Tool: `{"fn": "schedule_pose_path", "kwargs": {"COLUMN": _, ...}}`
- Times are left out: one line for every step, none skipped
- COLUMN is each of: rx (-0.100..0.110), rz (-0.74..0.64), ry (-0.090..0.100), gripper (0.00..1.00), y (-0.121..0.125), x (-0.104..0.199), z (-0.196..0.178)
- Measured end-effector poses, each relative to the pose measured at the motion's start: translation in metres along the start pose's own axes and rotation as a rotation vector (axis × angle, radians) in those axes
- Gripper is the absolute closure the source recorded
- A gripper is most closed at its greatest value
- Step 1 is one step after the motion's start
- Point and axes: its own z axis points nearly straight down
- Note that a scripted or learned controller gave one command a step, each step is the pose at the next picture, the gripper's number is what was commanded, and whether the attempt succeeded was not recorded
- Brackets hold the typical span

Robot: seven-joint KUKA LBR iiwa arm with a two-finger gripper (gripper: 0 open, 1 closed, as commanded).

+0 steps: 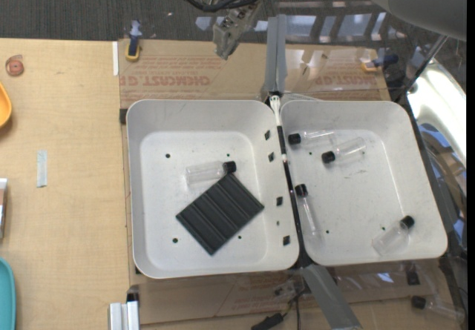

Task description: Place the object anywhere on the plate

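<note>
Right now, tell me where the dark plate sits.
The dark ribbed plate lies flat in the left bin, near its middle, turned diagonally, just below a clear black-capped vial.

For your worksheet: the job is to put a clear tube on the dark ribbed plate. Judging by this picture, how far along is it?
Done: nothing yet. The dark ribbed plate in the left bin has one capped clear tube beside its upper edge, not on it. In hand: the gripper hangs high behind the bins, no tube seen in it. Left: pick up a tube and place it; more tubes lie in the right bin.
</note>
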Motion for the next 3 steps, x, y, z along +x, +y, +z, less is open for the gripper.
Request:
{"fn": "schedule_pose_path", "kwargs": {"rx": -0.001, "rz": -0.349, "ry": -0.001, "gripper": 1.0, "y": 0.0001, "x": 0.0, "z": 0.0006}}
{"fn": "schedule_pose_path", "kwargs": {"rx": -0.002, "rz": -0.602, "ry": -0.001, "gripper": 1.0, "y": 0.0001, "x": -0.0001, "z": 0.0006}}
{"fn": "schedule_pose_path", "kwargs": {"rx": -0.002, "rz": -0.601, "ry": -0.002, "gripper": 1.0, "y": 0.0003, "x": 0.0004, "z": 0.0009}}
